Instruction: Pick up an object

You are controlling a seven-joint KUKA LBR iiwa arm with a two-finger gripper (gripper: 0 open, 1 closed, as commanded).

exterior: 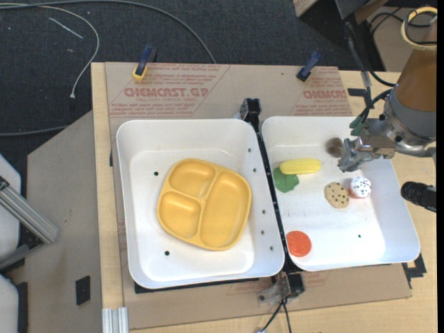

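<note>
At the bottom of the frame, closest to the camera, the front rims of the two white bins sit side by side on the cardboard-covered bench [104,186], with a black clip [290,283] at the seam between them. In the lower left part of the right bin [395,252] lies a flat orange-red disc [298,243], apart from everything else. The left bin [132,179] holds a yellow divided plate [204,203], lying flat near its middle with three compartments facing up.

Further back in the right bin, at mid-height of the frame, a round cookie with dark chips [337,195] lies just beside a small white ball with coloured dots [360,186]; whether the two touch I cannot tell. To their left, near the bin's left wall, a green piece [285,180] sits touching the underside of a yellow corn-like piece [300,166].

My gripper [350,155] hangs over the upper right part of this bin, just above the cookie and the dotted ball, reaching in from the right edge of the frame. I cannot tell how it is set, and I see nothing held in it. A small brownish lump [334,145] lies just to its left.

At the far edge of the bench, two blue clamps [143,62] pin the cardboard, and cables trail over the dark floor beyond.
</note>
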